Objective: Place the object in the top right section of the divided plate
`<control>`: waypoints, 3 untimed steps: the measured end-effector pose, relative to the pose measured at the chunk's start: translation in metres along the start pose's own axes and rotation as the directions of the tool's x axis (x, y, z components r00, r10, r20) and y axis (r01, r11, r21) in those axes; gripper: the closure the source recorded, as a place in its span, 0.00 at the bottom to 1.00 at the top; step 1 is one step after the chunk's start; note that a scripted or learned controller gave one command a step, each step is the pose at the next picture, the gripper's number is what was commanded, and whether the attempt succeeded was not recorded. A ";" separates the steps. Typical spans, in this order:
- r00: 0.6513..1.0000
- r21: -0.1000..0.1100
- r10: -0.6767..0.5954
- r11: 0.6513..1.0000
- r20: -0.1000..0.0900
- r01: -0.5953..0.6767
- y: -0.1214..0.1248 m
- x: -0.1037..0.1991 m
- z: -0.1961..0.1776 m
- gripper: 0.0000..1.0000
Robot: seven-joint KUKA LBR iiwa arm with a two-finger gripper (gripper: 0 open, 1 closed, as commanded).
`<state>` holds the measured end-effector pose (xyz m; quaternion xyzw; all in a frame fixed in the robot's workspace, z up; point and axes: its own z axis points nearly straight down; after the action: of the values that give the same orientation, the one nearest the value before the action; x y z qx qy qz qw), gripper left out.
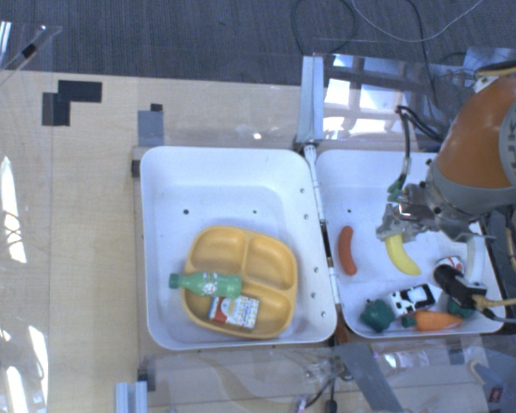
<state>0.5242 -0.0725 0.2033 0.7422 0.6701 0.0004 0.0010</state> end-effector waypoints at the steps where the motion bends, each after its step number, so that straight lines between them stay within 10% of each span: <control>1: 0.993 -0.002 -0.115 0.993 -0.002 0.115 0.001 0.081 -0.051 1.00; 2: 0.976 0.002 -0.220 0.976 -0.002 0.220 0.020 0.131 -0.012 1.00; 3: 0.870 0.002 -0.493 0.870 -0.003 0.493 -0.007 0.199 0.076 1.00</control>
<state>0.5374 0.1259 0.1268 0.5468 0.8373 0.0001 -0.0007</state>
